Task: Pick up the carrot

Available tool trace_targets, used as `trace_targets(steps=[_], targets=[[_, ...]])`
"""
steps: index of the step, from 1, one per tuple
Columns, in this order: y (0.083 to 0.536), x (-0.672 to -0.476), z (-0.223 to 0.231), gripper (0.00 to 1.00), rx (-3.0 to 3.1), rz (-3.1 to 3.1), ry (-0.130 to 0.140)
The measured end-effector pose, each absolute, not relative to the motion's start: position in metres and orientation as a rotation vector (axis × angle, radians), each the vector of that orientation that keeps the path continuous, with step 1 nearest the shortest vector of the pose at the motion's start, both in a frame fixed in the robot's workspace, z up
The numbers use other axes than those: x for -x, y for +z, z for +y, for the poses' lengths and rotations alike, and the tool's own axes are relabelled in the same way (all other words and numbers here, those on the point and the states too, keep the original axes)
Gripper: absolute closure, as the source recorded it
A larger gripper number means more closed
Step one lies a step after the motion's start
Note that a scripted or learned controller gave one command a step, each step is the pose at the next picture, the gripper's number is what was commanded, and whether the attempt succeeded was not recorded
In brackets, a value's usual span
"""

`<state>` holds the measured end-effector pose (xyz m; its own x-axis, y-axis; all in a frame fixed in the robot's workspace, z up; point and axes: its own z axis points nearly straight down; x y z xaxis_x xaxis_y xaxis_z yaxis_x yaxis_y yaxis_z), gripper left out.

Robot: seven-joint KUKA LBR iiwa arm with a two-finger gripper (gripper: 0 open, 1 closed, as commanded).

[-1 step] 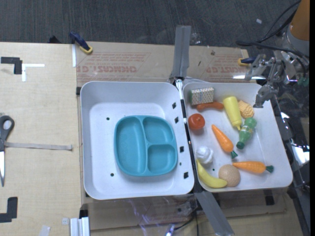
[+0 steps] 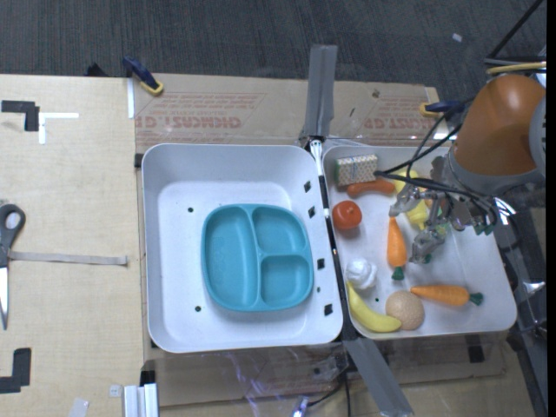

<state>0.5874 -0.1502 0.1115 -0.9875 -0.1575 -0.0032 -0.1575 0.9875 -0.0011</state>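
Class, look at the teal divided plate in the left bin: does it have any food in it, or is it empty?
Empty. The teal plate shows bare teal in all three compartments; the toy food lies in the right bin.

- Two bins sit side by side on the bench — the left bin (image 2: 156, 233) and the right bin (image 2: 495, 311).
- A divided plate (image 2: 258, 256) lies in the middle of the left bin.
- In the right bin, a sponge (image 2: 356, 168) lies at the far left corner, with a tomato (image 2: 347, 215) just in front of it.
- One carrot (image 2: 396, 245) lies near the middle, right of the tomato; a second carrot (image 2: 445, 295) lies nearer the front right.
- A banana (image 2: 372, 313) lies at the front left corner, touching an egg (image 2: 405, 309) on its right — a garlic bulb (image 2: 361, 274) sits just behind the banana.
- The gripper (image 2: 426, 233) hangs just right of the middle carrot.
- Scissors (image 2: 7, 250) lie on the bench, well left of the bins.
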Motion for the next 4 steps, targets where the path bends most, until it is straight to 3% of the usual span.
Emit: trace_targets(steps=[1,2,3,4], targets=[[0.093,-0.536,-0.111,0.0,0.152,3.134,0.0],[0.092,-0.502,-0.107,0.0,-0.47,3.104,0.0],[0.102,-0.504,-0.107,1.0,-0.464,3.099,-0.001],[0.093,-0.502,-0.177,1.0,-0.147,3.132,-0.002]])
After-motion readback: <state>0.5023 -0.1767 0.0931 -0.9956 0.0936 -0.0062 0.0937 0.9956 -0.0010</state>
